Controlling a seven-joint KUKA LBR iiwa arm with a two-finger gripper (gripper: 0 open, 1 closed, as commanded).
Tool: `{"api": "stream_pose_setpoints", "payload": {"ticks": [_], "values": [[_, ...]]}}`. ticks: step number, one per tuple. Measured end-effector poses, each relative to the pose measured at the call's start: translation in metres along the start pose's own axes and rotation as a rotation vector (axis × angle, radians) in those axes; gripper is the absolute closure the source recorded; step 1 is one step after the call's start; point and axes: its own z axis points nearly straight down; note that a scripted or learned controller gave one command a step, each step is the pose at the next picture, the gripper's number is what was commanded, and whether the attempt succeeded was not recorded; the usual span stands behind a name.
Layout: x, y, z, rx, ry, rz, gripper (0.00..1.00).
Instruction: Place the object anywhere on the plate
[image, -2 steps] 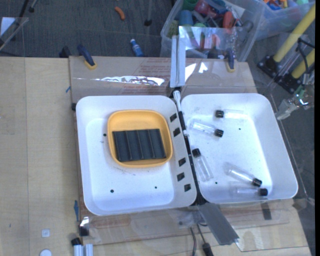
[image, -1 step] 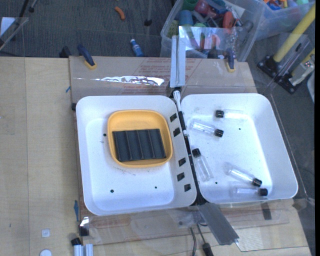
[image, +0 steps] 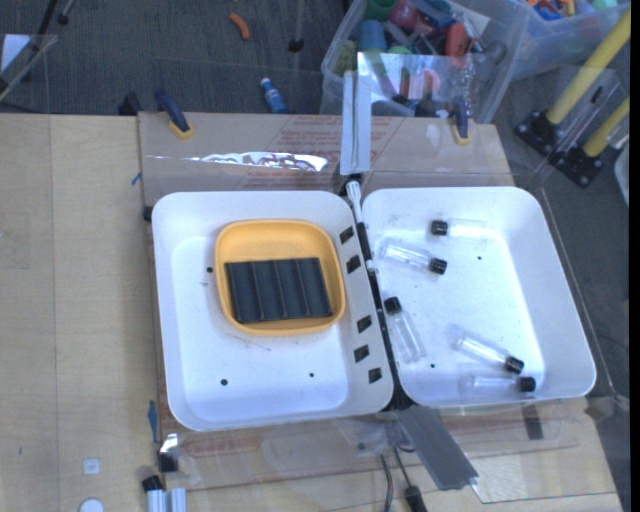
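Camera view looks down on a pale wooden tabletop (image: 70, 300) that carries two shallow white bins side by side.

Left bin (image: 190, 385), at the centre left of the frame, holds one yellow plate (image: 228, 245) with rounded corners. On the plate lies one dark grey ribbed block (image: 278, 290), four ridges running up and down, set a little toward the plate's lower edge and inside its rim.

Right bin (image: 540, 300), at the centre right, holds five clear vials with black caps, all lying on their sides and apart from each other. One vial (image: 455, 228) lies near the bin's upper middle. A second vial (image: 414, 259) lies just below it, slanted, cap toward the lower right. A third vial (image: 401, 328) lies close to the bin's left wall, cap at its upper end. A fourth vial (image: 486, 352) lies in the lower right part, cap toward the lower right. The fifth vial (image: 497, 381) lies just under the fourth, near the bin's lower wall, cap at its right end.

Five small black clips sit in a column along the seam between the bins. A clear plastic tub (image: 430, 50) of mixed coloured items stands at the upper middle of the frame, beyond the tabletop. As for the hand, I cannot tell whether its fingers are apart or together.
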Motion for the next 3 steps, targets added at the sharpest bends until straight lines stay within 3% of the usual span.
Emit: {"api": "stream_pose_setpoints", "payload": {"ticks": [1, 3], "values": [[-0.011, 0.014, 0.001, -0.001, 0.001, -0.191, 1.0], [-0.002, 0.003, 0.0, -0.003, 0.006, -0.982, 1.0]]}}
